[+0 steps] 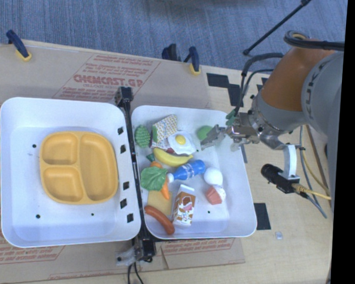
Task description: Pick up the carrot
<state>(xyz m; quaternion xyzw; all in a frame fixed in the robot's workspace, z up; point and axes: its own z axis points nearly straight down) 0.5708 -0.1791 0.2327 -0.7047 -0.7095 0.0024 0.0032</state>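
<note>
Carrot (pixel 164 190) lies low in right bin (pixel 241 199), near left wall, wedged between lettuce leaf (pixel 153 178) and cheese. Gripper (pixel 217 136) hovers near far-right corner; finger state: cannot tell. Approach steeply; avoid banana (pixel 169 157).

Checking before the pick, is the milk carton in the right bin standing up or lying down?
Lying down. The milk carton rests flat on the floor of the right bin, printed face up, beside the sausage.
</note>
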